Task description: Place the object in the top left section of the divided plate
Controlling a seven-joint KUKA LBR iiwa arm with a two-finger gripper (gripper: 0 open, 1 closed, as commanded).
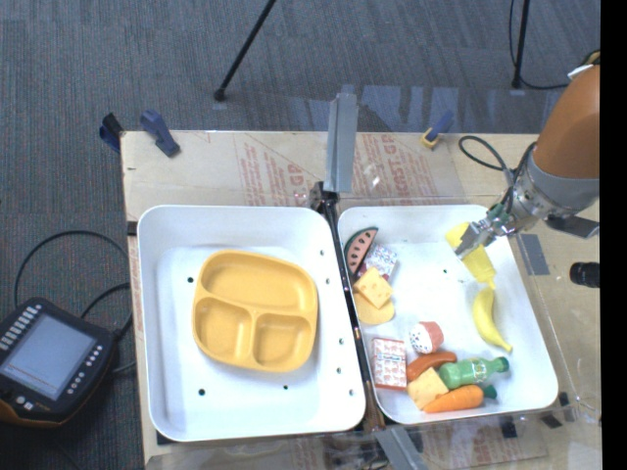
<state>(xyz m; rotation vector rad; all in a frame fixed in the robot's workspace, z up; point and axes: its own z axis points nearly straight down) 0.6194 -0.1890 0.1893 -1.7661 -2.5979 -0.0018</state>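
Near edge of right bin: one carrot, one green bottle, one banana with its long axis near-to-far. Left bin: one yellow divided plate, bare white floor all round it. Far right corner: gripper pinching one yellow object, which hangs above the bin floor.

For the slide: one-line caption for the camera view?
Gripper hovers over the right bin's far edge beside a yellow object; the yellow divided plate waits in the left bin.
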